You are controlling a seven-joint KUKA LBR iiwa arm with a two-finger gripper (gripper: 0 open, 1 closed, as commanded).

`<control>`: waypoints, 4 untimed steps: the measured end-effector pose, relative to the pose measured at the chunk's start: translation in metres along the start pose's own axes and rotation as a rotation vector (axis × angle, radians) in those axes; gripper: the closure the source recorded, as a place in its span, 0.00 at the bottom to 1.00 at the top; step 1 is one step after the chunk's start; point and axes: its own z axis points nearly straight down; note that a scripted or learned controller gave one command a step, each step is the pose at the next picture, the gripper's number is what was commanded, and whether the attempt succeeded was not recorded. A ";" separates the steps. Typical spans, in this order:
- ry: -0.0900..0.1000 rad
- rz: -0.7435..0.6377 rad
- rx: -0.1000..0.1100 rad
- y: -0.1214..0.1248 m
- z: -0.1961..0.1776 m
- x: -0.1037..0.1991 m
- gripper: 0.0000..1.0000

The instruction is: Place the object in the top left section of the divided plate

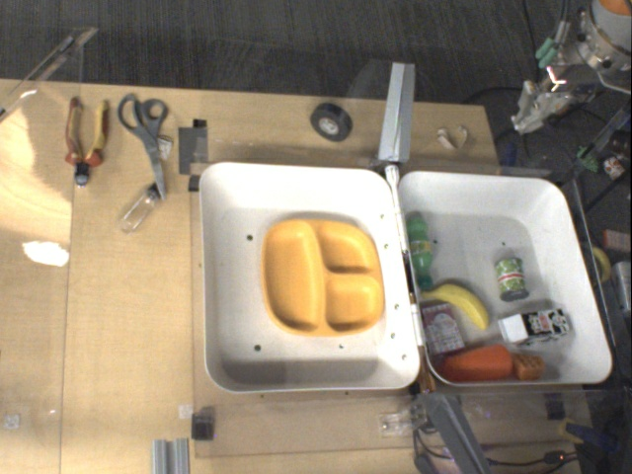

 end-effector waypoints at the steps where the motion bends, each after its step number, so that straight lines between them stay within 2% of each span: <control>1: 0.002 -0.112 0.003 -0.002 0.082 -0.013 1.00; 2: 0.002 -0.166 0.002 0.002 0.136 0.024 1.00; 3: 0.001 -0.229 -0.001 0.005 0.106 0.040 1.00; 4: 0.003 -0.226 0.001 -0.038 0.141 0.084 1.00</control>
